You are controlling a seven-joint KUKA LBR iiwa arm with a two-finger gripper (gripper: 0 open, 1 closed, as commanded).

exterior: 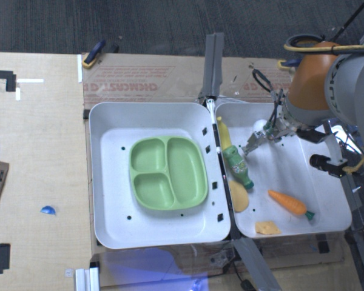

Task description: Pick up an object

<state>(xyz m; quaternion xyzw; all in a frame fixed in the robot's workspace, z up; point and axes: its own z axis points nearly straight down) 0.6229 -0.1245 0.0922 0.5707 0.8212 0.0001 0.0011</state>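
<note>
Your gripper (250,145) hangs just beside the green bottle (237,167) — probably lining up a grasp — though whether it's wide or closed, I can't tell.

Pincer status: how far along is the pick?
Done: the arm has reached into the right bin, with the pincer low beside the green bottle. In hand: nothing visibly gripped. Left: grasp and lift; the bottle, carrot and yellow pieces all lie on the bin floor.

Right bin (327,220) centre floor open; green bottle (238,168), carrot (289,202) flank it.
</note>
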